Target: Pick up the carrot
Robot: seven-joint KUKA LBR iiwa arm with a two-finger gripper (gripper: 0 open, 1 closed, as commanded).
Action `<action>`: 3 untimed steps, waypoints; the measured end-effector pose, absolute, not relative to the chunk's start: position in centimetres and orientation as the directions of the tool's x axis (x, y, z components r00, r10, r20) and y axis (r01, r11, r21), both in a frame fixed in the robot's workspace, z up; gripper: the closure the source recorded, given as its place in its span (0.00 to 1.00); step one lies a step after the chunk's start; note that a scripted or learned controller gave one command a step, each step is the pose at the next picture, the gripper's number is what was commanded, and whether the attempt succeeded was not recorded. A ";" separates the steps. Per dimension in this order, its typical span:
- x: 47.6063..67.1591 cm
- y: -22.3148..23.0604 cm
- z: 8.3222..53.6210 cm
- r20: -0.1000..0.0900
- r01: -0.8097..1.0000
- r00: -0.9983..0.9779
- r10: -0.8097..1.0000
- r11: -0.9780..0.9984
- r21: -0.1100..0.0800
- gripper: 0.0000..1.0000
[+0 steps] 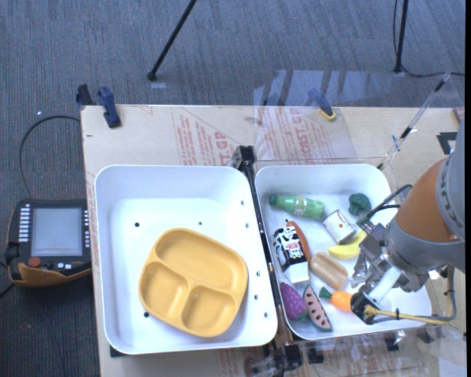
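Note:
The carrot (339, 298) is small and orange with a green top. It lies near the front of the right bin (377, 176), between a watermelon slice (316, 309) and the robot's wrist. My gripper (367, 264) hangs low over the right side of that bin, just right of and behind the carrot. It is beside a banana (346, 249) and a tan bread roll (328, 269). Nothing shows as held.
The right bin also holds a green bottle (297, 205), broccoli (359, 203), a silver can (338, 225), a cow-print carton (290, 249), a sausage (299, 237) and a purple fruit (291, 300). A yellow divided plate (192, 282) lies in the left bin (118, 210).

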State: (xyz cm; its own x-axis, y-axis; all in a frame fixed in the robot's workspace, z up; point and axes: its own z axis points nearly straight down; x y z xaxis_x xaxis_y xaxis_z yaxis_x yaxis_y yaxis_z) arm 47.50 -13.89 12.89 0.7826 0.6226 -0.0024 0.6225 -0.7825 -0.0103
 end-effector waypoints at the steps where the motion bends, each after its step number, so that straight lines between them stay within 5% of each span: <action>1: 47.7 -11.8 14.5 -0.004 0.557 0.831 0.557 -0.831 -0.010 1.00; 2: 50.9 -11.4 16.1 -0.008 0.263 0.965 0.264 -0.965 -0.008 1.00; 3: 55.8 -9.7 23.2 -0.001 0.414 0.910 0.414 -0.910 -0.004 1.00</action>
